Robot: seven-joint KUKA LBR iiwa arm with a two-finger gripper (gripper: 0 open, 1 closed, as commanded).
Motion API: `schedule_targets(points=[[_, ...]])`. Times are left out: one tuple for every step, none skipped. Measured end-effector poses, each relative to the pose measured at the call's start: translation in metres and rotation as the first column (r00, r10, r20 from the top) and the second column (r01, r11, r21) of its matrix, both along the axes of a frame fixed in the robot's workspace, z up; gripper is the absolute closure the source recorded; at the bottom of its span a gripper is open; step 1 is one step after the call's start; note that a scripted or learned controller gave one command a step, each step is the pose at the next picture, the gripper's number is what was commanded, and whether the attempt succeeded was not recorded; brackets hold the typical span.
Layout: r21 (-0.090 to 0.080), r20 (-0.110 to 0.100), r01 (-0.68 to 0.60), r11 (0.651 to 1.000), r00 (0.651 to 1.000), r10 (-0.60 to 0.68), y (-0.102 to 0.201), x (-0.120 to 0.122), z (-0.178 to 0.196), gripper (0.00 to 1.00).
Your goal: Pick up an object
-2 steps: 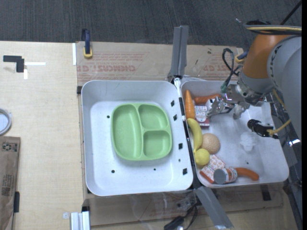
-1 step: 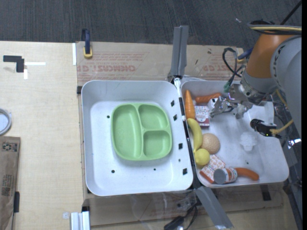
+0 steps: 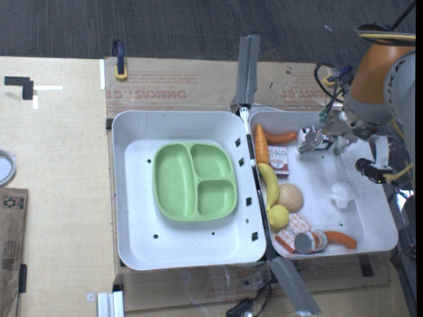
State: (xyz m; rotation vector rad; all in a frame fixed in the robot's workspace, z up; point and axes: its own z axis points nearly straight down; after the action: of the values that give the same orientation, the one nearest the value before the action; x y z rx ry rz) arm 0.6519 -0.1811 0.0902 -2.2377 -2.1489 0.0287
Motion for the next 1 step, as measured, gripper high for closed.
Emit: schedule_targets(points=[[0.001,-0.007,-0.002,1.000,1.000,0.002,0.0004,-0.0006,0.0054,1.00]])
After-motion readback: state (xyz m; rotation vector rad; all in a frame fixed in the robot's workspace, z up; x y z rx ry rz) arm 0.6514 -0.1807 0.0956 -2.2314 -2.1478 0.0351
